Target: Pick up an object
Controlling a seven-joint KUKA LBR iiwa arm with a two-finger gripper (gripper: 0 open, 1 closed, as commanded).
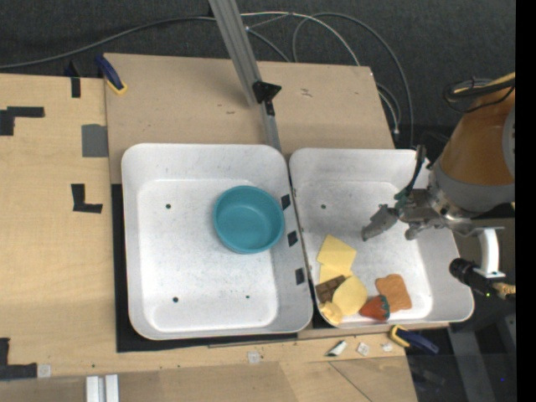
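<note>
You have two shallow white plastic bins side by side on the pale wooden counter [50, 141]: the left bin [151, 308] at the middle of the frame and the right bin [335, 170] toward the right of centre. One round teal bowl [248, 219] sits upright in the left bin, near its right wall.

The other objects lie bunched in the lower part of the right bin. Count two pale yellow flat wedge-shaped pieces: the upper yellow piece [337, 255] and the lower yellow piece [349, 296], with one small dark brown block [328, 288] between them at their left. Just right of these lies one orange-brown flat piece [395, 291], and one small red piece [373, 309] touches its lower left edge.

The grey arm with its orange band [476, 153] comes in from the right edge of the frame. Its pincer [378, 223] hangs over the right bin, above the upper yellow piece in the picture and apart from it (height over the bin floor is hard to judge from this slant). I cannot tell how the pincer is set, nor see anything gripped in it.

One grey metal strut [237, 36] slants down from the top of the frame to the bins' upper edge.
</note>
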